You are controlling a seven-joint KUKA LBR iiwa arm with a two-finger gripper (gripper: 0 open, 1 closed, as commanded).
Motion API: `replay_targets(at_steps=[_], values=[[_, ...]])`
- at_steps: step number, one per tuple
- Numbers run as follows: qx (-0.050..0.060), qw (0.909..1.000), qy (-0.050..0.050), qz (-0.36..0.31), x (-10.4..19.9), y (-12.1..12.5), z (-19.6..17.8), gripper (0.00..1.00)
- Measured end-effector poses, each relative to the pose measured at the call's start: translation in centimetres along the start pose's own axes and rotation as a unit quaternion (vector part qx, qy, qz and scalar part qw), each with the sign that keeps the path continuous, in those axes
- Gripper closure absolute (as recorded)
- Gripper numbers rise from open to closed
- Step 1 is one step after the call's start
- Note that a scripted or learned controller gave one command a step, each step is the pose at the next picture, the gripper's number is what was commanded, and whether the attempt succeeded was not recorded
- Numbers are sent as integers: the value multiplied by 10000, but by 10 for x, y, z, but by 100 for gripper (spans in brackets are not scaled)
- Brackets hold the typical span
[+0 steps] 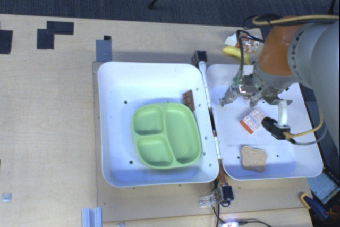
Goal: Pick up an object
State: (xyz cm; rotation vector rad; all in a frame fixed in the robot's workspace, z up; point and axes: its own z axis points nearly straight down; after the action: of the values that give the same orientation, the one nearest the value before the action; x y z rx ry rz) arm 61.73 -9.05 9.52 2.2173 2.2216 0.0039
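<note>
i am over the right bin (314,166), and my gripper (240,101) hangs in its upper left part, toward ten o'clock from the bin's middle. my two fingers (227,98) look spread wide, one leaning out toward the wall between the bins, the other toward the middle of the bin, and there is only bare white floor between them. my grey arm, with its orange band (276,51), comes in from three o'clock and crosses the bin's upper right corner.

the things i could pick up lie below me. an orange and white packet (253,120) lies flat near the middle of the bin, at about five o'clock from my fingertips, near them but not touching. a tan lump (254,158), rough like a sponge or a piece of bread, rests at six o'clock from the packet, close to the bin's lower edge and apart from the packet.

in the left bin (106,114) a green divided tray (167,135) lies a little turned, taking up the middle and lower right of the floor. a small brown piece (188,97) leans at the tray's one o'clock corner, just beside the wall that the two bins share. i cannot tell whether it touches the tray.

outside the right bin, at its eleven o'clock corner, something yellow (232,52) lies on the bench (48,141). dark tape patches (53,33) mark the bench toward ten o'clock from the left bin.
</note>
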Motion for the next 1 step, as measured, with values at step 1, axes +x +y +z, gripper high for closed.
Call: replay_targets(at_steps=[1], values=[[-14, 10000, -3, 3, -6, -78, 8, 0]])
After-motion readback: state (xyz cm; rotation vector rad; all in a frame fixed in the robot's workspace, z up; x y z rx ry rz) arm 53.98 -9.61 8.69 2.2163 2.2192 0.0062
